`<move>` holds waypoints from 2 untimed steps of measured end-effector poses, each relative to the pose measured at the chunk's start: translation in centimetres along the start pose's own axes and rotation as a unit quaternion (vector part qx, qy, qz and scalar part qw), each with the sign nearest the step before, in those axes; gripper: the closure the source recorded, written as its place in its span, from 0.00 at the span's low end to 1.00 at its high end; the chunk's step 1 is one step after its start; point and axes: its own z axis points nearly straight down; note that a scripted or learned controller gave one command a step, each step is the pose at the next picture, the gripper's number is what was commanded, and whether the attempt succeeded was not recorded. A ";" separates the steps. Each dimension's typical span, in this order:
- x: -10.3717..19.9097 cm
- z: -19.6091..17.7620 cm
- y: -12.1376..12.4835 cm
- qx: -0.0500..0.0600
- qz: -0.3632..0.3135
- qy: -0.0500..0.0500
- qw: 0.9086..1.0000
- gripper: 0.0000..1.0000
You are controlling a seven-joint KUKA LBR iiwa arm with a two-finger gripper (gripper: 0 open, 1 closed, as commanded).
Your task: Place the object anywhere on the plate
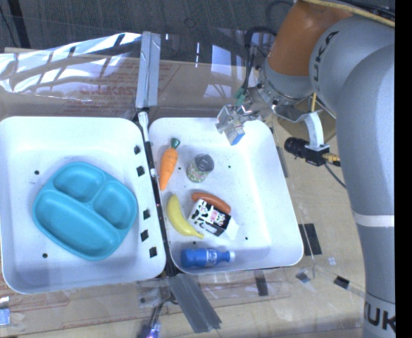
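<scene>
A blue three-part plate [84,208] lies in the left bin [22,139]. The right bin [279,210] holds a carrot [167,164], a banana [179,217], a small metal can [201,165], a hot dog [210,201], a black-and-white carton [211,218] and a blue bottle [206,258]. My gripper [232,124] hangs over the right bin's far rim, above and right of the can, well clear of the objects. I see nothing between its fingers.
A black divider strip [148,189] runs between the two bins. Clear plastic sheeting [72,69] covers the cardboard behind them. The arm's grey body [360,118] fills the right side, with cables near the wrist.
</scene>
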 end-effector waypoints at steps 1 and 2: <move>9.0 -0.7 -6.8 0.001 -0.057 0.000 0.998 1.00; 16.4 0.6 -9.7 0.002 -0.031 0.000 1.000 1.00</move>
